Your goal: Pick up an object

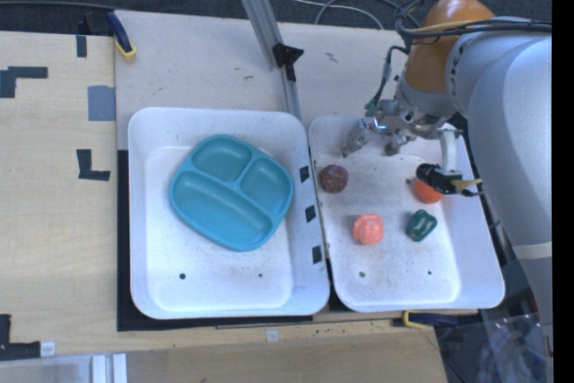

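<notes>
Hovering my pincer (369, 139) spread over the right bin's (466, 287) far edge, nothing pinched; I see the brown ball (334, 178) just beside it.

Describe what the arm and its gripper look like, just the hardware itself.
The arm is a thick, rounded grey casing with an orange band above the wrist. Black cables loop around the orange section. The gripper is a small metallic grey assembly with two slim fingers, much narrower than the arm's bulky links.
</notes>
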`<state>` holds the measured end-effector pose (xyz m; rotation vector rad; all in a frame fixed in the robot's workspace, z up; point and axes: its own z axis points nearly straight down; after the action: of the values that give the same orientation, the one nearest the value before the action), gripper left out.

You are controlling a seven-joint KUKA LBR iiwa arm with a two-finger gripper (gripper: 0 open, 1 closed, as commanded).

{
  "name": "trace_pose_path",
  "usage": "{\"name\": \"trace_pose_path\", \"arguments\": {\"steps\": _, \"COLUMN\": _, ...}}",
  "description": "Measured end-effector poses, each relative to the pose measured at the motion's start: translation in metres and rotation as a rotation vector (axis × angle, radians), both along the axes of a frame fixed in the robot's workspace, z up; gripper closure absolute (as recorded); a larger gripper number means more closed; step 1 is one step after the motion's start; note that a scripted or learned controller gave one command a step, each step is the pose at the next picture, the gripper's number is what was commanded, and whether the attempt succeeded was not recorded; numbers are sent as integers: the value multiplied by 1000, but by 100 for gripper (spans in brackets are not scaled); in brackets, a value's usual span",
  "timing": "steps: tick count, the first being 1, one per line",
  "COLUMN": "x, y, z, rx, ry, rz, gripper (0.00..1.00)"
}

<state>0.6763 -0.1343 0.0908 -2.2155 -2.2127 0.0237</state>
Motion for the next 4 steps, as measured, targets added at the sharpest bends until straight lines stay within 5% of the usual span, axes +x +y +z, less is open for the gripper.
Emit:
{"name": "trace_pose_path", "arguments": {"steps": 1, "x": -1, "y": 0, "z": 9, "rx": -1, "ry": 2, "rz": 0, "gripper": 100}}
{"name": "trace_pose_path", "arguments": {"steps": 2, "x": -2, "y": 2, "z": 53, "rx": 2, "ry": -21, "rz": 2, "gripper": 100}}
{"name": "trace_pose_path", "arguments": {"steps": 4, "x": 4, "y": 12, "z": 132, "rx": 3, "ry": -21, "rz": 3, "gripper": 100}}
